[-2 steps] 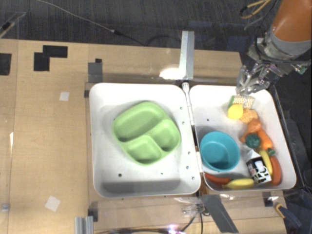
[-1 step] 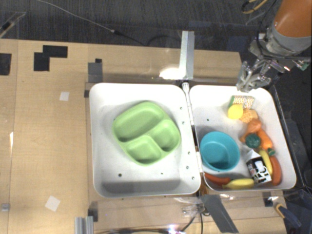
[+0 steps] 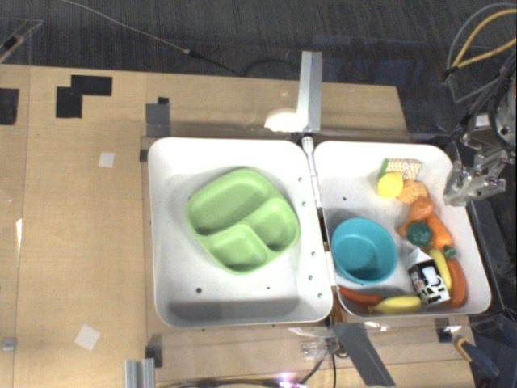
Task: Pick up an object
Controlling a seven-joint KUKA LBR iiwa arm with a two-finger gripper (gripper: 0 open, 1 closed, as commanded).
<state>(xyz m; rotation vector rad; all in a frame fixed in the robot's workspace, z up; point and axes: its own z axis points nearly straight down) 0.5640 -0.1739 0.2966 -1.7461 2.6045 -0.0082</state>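
Observation:
The right bin [image 3: 347,168] holds a blue bowl [image 3: 364,251], a yellow lemon-like piece [image 3: 390,186] on a checked sponge [image 3: 403,169], an orange fruit [image 3: 414,192], a carrot with a green top [image 3: 427,227], a small black-and-white can [image 3: 427,281], a banana [image 3: 398,304], a red pepper [image 3: 358,297] and an orange sausage shape [image 3: 457,282]. My gripper [image 3: 472,183] hangs at the right bin's right rim, beside the carrot and above bin level, with nothing seen in it.
The left bin [image 3: 174,297] carries a green divided plate [image 3: 241,218]. A metal post [image 3: 311,91] rises behind the divider between the bins. Cables [image 3: 481,35] hang at the upper right. Wooden bench surface lies to the left.

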